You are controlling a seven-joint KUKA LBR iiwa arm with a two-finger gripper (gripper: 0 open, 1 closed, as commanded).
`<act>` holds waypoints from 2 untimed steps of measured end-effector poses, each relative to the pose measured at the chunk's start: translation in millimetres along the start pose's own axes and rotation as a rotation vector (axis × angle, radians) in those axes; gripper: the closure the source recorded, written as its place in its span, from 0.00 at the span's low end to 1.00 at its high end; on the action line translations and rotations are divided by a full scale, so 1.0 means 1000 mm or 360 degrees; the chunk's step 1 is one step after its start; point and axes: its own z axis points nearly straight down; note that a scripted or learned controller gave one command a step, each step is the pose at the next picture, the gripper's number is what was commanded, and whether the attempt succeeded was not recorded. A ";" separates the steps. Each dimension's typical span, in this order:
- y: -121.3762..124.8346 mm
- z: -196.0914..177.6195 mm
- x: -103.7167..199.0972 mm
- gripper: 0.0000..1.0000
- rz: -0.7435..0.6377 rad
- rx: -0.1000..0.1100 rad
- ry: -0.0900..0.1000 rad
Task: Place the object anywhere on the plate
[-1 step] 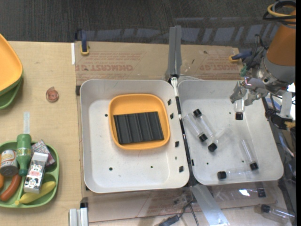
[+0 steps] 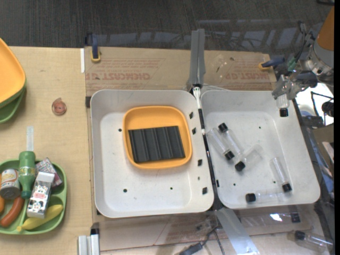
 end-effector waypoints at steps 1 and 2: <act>0.010 -0.040 -0.022 1.00 0.0458 0.0001 0.0000; 0.010 -0.107 -0.016 1.00 0.0252 0.0000 0.0000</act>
